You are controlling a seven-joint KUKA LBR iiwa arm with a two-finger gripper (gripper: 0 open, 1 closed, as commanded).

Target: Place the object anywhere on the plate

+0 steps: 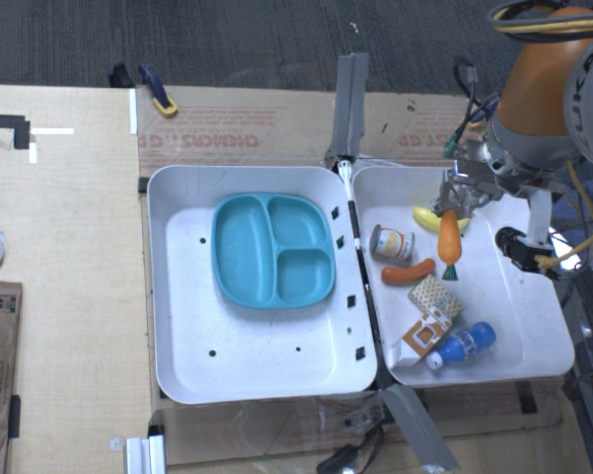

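A teal plate with three compartments lies in the left bin. My gripper hangs over the upper part of the right bin, shut on the top end of an orange carrot. The carrot hangs upright below the fingers with its green tip pointing down. It is well to the right of the plate, beyond the divider between the bins.
The right bin also holds a yellow banana behind the carrot, a small can, a red-orange sausage, a patterned carton and a blue bottle. A grey post stands behind the bins.
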